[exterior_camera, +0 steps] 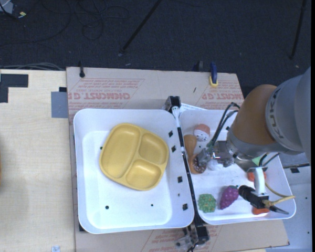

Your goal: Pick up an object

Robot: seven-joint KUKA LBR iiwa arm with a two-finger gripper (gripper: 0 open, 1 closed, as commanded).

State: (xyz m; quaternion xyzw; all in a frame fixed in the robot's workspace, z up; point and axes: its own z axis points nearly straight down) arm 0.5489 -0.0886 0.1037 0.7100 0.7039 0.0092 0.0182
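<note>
My gripper (202, 160) is down in the right bin (283, 188), near its left wall, with the grey arm and orange band reaching in from the right. Just left of it lies a brown elongated object (189, 143), and a small dark brown thing (199, 166) sits right at the gripper's tip. Whether that thing is touched or held cannot be made out. A white and orange object (201, 132) lies just behind the gripper. A green broccoli-like piece (207, 202) and a purple bunch of grapes (229, 196) rest near the bin's front edge.
The left bin (89, 193) holds a yellow divided plate (134, 156), tilted toward the dividing wall. A small orange piece (259, 210) lies at the right bin's front right. Cardboard (147, 91) lies under both bins.
</note>
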